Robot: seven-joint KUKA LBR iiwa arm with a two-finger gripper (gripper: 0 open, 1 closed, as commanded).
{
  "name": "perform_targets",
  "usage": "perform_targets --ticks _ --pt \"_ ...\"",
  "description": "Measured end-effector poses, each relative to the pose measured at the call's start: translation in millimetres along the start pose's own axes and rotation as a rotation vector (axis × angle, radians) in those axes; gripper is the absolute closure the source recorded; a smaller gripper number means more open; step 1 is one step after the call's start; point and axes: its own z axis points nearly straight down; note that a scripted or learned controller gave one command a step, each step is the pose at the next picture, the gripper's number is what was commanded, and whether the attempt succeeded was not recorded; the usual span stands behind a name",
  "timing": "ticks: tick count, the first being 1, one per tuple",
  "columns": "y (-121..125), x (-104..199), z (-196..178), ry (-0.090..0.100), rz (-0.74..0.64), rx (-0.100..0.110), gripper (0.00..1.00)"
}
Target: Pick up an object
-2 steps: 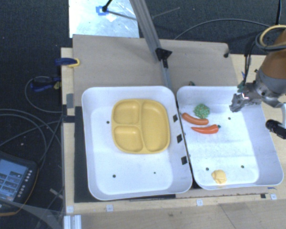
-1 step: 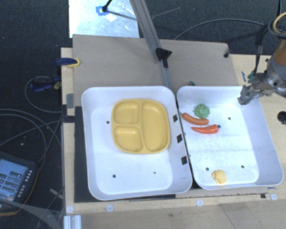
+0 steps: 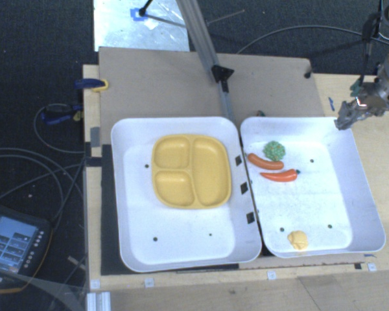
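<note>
In the right bin (image 3: 350,199) lie a green broccoli piece (image 3: 274,150), an orange-red sausage (image 3: 265,162), a red chili pepper (image 3: 280,175) and, near the front, a small yellow lump (image 3: 298,240). My gripper (image 3: 345,120) hangs at the bin's far right corner, above its rim and well to the right of the broccoli. Nothing shows between its fingertips.
The left bin (image 3: 133,238) holds a yellow three-compartment plate (image 3: 191,171). A grey pole (image 3: 201,31) slants across the back of the bench. Cables and a teach pendant (image 3: 10,241) lie on the floor at the left.
</note>
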Motion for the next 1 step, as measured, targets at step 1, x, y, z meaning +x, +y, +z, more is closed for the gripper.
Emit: perform_targets --ticks 1 --pt "2.5 49.1 14.2 0.003 -0.002 0.007 1.0"
